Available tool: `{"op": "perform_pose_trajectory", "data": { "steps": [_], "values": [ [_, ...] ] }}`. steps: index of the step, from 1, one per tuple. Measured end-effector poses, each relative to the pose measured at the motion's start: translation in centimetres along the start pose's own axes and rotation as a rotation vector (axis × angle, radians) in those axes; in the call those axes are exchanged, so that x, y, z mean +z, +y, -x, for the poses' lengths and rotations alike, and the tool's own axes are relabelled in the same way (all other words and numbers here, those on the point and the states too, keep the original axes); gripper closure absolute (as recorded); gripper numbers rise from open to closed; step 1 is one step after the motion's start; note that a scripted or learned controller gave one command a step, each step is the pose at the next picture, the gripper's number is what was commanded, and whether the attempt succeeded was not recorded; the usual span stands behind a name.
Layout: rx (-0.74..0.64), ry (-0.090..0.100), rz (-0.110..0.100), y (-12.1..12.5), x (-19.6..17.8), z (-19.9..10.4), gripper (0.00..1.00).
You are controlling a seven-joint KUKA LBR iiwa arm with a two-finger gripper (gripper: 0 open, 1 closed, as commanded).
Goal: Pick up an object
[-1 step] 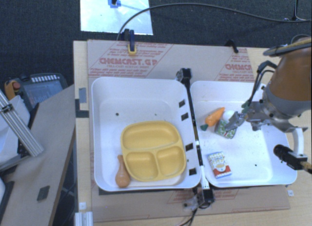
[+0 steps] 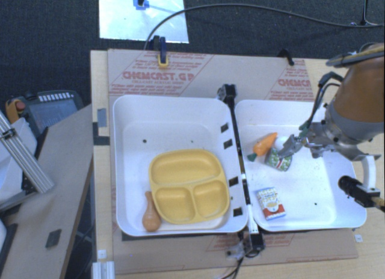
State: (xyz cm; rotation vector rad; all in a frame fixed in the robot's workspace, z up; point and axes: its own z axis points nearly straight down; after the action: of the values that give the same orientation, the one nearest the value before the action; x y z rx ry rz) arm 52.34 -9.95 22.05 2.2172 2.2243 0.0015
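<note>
Nearest, in the left bin [image 2: 129, 151], a yellow tray [image 2: 186, 184] lies flat with a wooden spoon [image 2: 150, 213] against its edge. In the right bin [image 2: 337, 211], a small carton [image 2: 271, 203] lies near the front. Farther back sit a green-patterned pouch [image 2: 278, 160] and a carrot [image 2: 264, 144], touching — loosely scattered, likely as grasp targets. The arm reaches in from the right, wrist low, its hand [image 2: 293, 145] at the pouch (spread or pinching, I cannot tell).

A yellow divided tray [image 2: 189, 185] lies in the left bin [image 2: 174, 115], a wooden spoon [image 2: 150, 214] touching its left edge.
</note>
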Motion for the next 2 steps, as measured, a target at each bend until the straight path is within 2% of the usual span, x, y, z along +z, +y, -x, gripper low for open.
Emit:
{"op": "perform_pose_trajectory", "data": {
  "steps": [2],
  "values": [
    [0.003,0.001,-0.006,-0.9,12.3,0.6,0.0]
  ]
}}
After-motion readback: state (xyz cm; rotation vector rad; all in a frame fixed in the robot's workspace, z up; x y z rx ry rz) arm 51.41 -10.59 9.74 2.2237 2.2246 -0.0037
